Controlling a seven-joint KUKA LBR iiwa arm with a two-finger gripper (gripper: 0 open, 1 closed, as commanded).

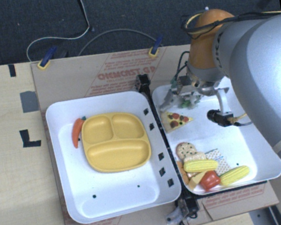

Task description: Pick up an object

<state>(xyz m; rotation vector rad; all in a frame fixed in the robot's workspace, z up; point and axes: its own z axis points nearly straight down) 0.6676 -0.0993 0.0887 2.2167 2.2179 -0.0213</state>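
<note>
near right bin (254, 157): near-left corner holds a pile, two corn cobs (200, 166) (235, 175), tomato (209, 180) between them, cookies (186, 150) just beyond
pizza slice (176, 120): flat on right bin floor, far-left part, beside the wall between the bins
gripper (184, 95): over far-left part of right bin, just beyond the pizza slice, apart from it; open or closed, cannot tell, too blurred
left bin (66, 164): yellow divided plate (116, 141) in the middle-far part; orange carrot (77, 131) lies touching plate's left edge
counter (12, 173): carries both bins side by side
arm (262, 73): grey, orange band, reaches in from right
</note>
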